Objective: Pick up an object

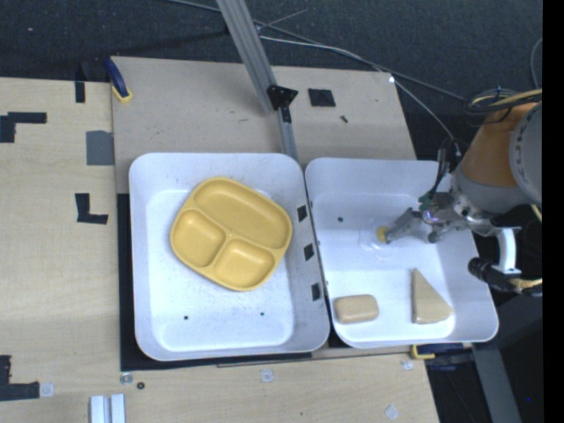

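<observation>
Bench bins [145, 236]: tray [231, 233], bread [356, 308], wedge [428, 298].

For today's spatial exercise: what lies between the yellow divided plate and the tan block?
In the camera view, between the yellow divided plate and tan block lie bare bin floor and the bins' adjoining rims.

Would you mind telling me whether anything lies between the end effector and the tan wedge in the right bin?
Nothing visible does. The end effector sits over bare white floor of the right bin; the tan wedge lies nearer the front, with the rounded tan block off to its side.
</observation>
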You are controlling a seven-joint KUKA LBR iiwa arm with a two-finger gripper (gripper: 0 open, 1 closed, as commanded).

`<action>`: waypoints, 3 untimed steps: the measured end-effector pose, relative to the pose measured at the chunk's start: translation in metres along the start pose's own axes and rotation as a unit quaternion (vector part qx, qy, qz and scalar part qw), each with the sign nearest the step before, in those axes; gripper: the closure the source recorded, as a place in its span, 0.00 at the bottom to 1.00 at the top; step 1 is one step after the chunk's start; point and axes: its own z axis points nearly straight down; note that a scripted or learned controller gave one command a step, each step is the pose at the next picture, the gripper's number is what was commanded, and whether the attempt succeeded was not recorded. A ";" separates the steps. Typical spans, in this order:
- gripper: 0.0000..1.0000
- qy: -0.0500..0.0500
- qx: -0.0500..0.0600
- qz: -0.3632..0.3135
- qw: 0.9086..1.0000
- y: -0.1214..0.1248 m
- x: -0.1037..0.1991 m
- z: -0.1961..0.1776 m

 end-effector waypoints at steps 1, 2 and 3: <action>0.00 -0.002 -0.005 -0.001 1.000 0.001 0.000 0.013; 1.00 -0.003 -0.006 -0.001 1.000 0.002 0.000 0.001; 1.00 -0.001 -0.005 0.000 1.000 -0.001 0.002 -0.042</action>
